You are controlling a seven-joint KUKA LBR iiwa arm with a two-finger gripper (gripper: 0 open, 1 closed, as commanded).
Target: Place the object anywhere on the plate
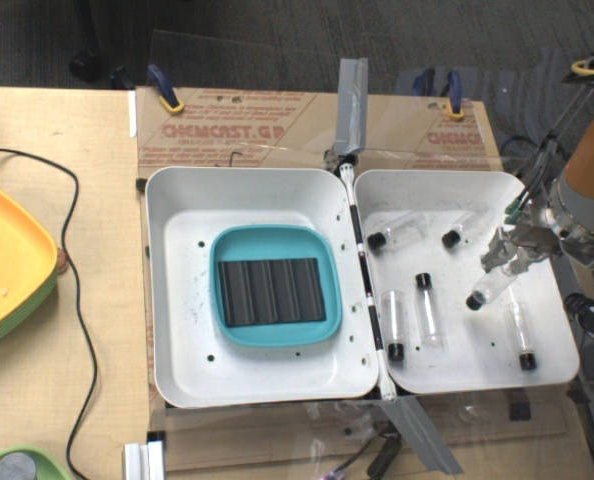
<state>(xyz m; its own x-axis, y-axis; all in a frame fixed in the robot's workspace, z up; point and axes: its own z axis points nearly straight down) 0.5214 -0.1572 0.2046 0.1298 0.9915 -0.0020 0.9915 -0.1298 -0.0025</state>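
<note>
Arm: grey, orange band (589, 158) above the wrist, comes in from the right edge over the right bin (397, 368).
Tool: (507, 260) low over the right bin's right half, tilted down-left. Fingers sit on either side of a clear tube.
Tool state: pinching the held tube (487, 290), as far as the view shows; the tube's black cap points down-left, and its clear body runs up between the fingers.
Held tube height: touching the bin floor or just above it, cannot tell.
Other tubes: five more clear tubes with black caps lie loose in the right bin. One near the top left (395, 232), one near the top middle (461, 228), two side by side at centre-bottom (393, 320) (428, 308), one at lower right (520, 336).
Plate: teal, with a dark ribbed insert (275, 343), sits in the middle of the left bin (177, 368). No tube on it.
Bins: white, shallow, side by side, touching along the centre seam.
Worktop: light wood at left (97, 368), carries yellow dishes (7, 268) at the far left edge and a black cable (77, 298).
Under the bins: a cardboard sheet (237, 128), with clamps at the top corners.
</note>
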